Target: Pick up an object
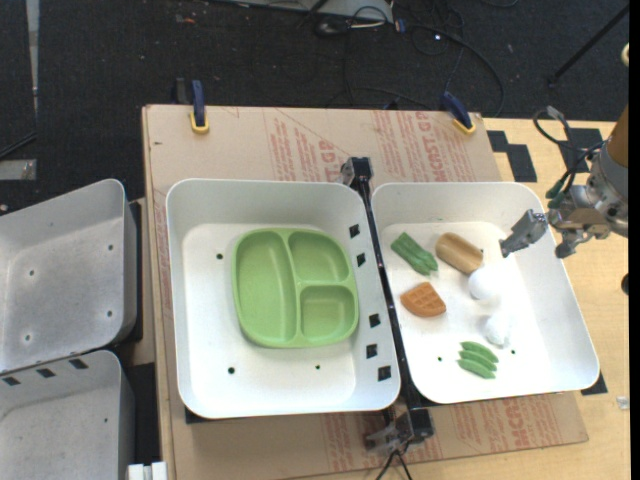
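Camera view: end effector [545, 230] open above right bin [575, 303], gripping nothing; cardboard [300, 148] lettering unreadable.

Two white bins sit side by side on the worktop [260, 138]. The left bin [200, 268] holds a green divided plate [296, 287]. The right bin [560, 318] holds a green pea pod [413, 252] and a tan bread roll [459, 252] toward its far edge, an orange pastry [423, 300] near the divider, two white pieces [484, 285] (one nearer the front [496, 326]) and another green pod [477, 359] near the front edge. The gripper [548, 230] hangs over the right bin's far right corner, nothing visibly between its fingers.
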Action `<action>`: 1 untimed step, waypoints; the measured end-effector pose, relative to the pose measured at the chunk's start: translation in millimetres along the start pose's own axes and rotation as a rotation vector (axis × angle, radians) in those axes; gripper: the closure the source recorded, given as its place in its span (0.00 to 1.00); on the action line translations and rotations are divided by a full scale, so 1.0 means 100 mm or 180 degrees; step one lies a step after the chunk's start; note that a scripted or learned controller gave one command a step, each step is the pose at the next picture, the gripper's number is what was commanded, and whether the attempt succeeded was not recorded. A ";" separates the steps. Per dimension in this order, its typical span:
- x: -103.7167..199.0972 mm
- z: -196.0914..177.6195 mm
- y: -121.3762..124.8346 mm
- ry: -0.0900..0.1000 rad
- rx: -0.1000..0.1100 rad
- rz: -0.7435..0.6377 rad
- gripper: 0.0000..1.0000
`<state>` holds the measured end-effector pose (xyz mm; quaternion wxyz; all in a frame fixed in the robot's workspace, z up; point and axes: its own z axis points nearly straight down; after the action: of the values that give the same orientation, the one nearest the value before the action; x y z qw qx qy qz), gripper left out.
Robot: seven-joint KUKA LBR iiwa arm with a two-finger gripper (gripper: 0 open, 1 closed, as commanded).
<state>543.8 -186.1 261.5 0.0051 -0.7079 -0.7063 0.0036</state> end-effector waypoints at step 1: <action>0.01 -0.07 0.02 -0.0009 -0.0039 -0.0011 0.00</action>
<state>546.1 -185.5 268.3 -0.0002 -0.7067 -0.7075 0.0003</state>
